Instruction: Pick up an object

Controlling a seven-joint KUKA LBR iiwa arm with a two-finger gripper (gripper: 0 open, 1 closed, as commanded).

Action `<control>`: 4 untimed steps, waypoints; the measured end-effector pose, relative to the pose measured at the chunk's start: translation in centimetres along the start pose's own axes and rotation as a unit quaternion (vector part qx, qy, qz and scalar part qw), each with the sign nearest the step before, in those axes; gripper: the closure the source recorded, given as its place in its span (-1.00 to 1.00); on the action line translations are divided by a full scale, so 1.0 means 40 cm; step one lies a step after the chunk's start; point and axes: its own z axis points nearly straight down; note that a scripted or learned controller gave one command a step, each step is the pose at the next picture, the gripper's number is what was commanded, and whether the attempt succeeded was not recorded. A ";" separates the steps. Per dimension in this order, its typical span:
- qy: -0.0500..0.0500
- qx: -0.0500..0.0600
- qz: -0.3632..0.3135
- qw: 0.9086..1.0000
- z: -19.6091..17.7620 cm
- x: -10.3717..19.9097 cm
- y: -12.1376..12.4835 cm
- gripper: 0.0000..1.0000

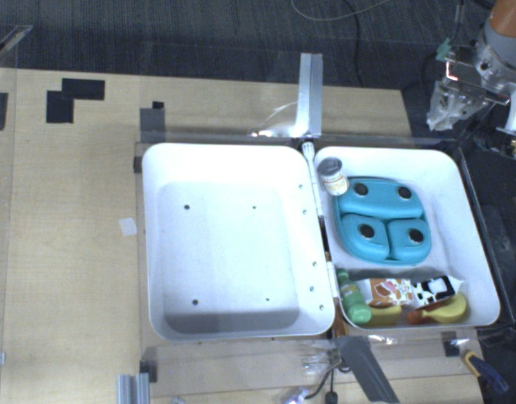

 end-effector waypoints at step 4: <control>0.000 -0.004 0.084 0.996 -0.099 -0.120 0.038 1.00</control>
